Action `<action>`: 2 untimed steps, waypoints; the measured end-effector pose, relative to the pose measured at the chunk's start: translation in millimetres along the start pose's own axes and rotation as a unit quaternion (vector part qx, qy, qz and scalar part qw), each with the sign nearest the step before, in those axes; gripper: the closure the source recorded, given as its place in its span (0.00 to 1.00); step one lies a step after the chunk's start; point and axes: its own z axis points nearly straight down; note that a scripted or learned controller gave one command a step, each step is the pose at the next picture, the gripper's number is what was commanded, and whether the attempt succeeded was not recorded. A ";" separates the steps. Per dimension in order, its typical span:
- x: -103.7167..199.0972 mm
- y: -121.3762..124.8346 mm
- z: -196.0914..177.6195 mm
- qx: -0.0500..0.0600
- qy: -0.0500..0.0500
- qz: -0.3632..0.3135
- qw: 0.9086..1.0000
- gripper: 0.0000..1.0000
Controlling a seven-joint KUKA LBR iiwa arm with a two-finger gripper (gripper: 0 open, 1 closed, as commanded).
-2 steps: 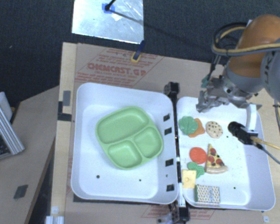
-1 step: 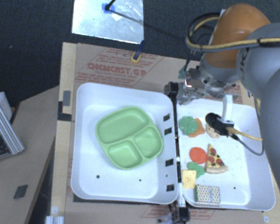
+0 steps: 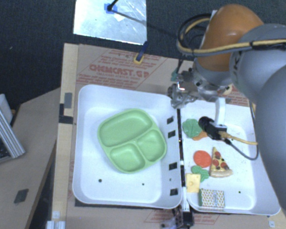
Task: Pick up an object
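Hanging at upper centre with gripper (image 3: 179, 96) state impossible to tell; lying just lower right, green leaf toy (image 3: 191, 126).

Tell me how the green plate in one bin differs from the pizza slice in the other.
The green plate is far larger than the pizza slice. The plate is one plain green, rounded, with three compartments; the slice is a wedge, yellow and red. The plate lies alone in the left bin; the slice lies among other toy foods in the right bin. Both lie flat.
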 end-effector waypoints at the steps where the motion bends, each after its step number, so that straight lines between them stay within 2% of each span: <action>1: -14.4 5.0 -11.2 -0.001 0.000 0.003 1.000 1.00; 2: -1.2 8.0 3.7 0.000 -0.001 0.001 1.000 1.00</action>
